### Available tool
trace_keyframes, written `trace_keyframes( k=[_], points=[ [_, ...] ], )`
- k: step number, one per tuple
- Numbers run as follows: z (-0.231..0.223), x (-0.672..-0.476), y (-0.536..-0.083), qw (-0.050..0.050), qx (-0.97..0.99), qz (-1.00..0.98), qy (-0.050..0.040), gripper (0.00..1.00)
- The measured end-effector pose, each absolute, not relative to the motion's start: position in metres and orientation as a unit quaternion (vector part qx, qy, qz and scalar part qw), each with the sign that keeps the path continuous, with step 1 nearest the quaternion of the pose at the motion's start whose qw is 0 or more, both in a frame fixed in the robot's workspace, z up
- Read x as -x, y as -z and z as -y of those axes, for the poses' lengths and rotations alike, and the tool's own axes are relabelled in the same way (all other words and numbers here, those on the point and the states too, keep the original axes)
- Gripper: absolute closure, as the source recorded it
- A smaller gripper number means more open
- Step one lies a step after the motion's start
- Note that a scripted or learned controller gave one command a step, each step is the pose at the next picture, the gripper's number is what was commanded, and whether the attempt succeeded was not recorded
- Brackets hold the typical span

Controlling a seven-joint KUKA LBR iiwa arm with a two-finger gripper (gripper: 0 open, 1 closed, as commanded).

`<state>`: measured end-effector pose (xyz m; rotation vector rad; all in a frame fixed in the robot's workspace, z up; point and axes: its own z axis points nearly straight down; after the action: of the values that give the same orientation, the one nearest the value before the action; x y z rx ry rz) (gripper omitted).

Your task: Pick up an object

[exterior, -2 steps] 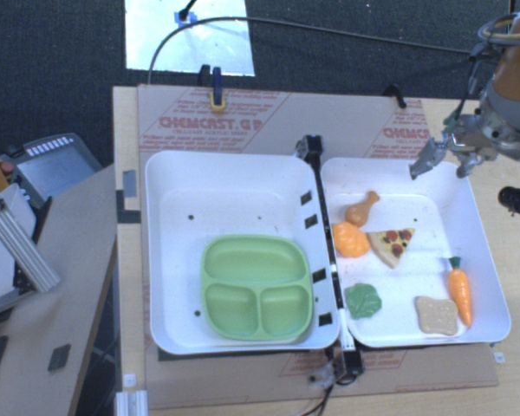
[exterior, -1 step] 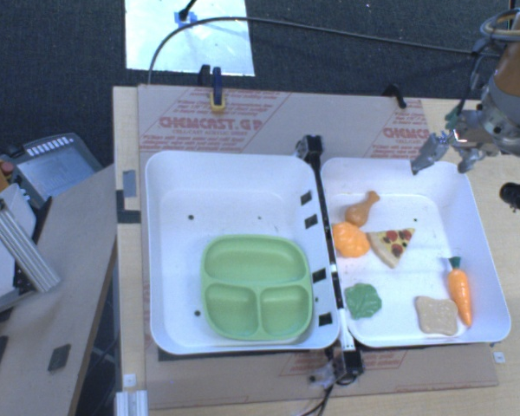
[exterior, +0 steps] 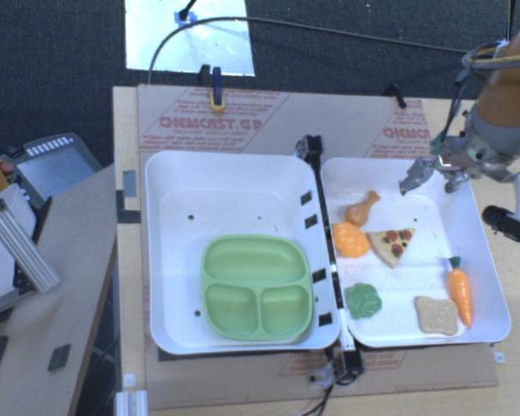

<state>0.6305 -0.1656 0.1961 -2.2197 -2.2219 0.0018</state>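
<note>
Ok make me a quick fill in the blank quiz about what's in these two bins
1. The green tray lies in the ____ bin.
2. The pizza slice sits just right of the ____ fruit.
3. The carrot lies beside the ____ slice.
4. The pincer hovers over the ____ bin's far edge.

Missing words: left; orange; bread; right

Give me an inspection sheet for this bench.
Surface: left bin and right bin on cardboard.
Job's things: right bin holds drumstick, orange, pizza slice, carrot, broccoli, bread.
Clutter: green tray in left bin.
Gripper: gripper open, above right bin's far edge, holding nothing.
Cables: black cable across the back.
Surroundings: pendant at left.
</note>
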Motion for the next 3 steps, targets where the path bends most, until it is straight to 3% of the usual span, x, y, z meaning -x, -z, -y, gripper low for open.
trace_keyframes(
  k=[2,3],
  points=[
    [0.158,-0.639,-0.092,0.000,0.706,0.709,-0.0001,0.00],
    [0.158,-0.640,-0.105,-0.002,0.705,0.709,0.0013,1.00]
  ],
)
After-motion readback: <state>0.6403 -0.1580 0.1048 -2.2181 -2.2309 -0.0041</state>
